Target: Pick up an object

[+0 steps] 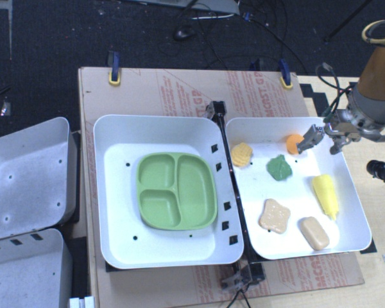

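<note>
Hovering over the upper right corner of the right bin (353, 233), the gripper (323, 138) has its two fingers spread wide with nothing between them, just beside an orange ball (294, 142). Same bin also holds a yellow waffle-like piece (242, 154), green leafy piece (279, 168), yellow corn-shaped toy (326, 196), tan cookie shape (274, 216) and a beige oblong piece (314, 233), all apart from each other. Left bin (115, 172) has a green divided plate (177, 191) in the middle.
</note>
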### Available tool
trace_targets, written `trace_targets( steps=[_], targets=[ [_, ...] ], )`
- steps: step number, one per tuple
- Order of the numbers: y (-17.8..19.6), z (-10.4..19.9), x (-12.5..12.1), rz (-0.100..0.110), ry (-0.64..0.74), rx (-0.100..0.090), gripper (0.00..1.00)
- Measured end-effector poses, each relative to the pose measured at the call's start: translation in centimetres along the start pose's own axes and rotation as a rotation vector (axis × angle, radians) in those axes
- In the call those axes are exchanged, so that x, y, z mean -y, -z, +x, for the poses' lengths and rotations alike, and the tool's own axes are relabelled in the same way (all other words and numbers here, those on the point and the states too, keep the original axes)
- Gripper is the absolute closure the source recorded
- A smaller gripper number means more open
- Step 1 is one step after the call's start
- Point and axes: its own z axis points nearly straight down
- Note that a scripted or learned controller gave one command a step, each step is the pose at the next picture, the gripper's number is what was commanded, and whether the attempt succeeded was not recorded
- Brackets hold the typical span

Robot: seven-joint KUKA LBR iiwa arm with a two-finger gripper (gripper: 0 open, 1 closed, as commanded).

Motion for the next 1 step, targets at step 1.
trace_targets(
  steps=[1],
  targets=[
    [0.69, 0.04, -0.29, -0.012, 0.003, 0.003, 0.0]
  ],
)
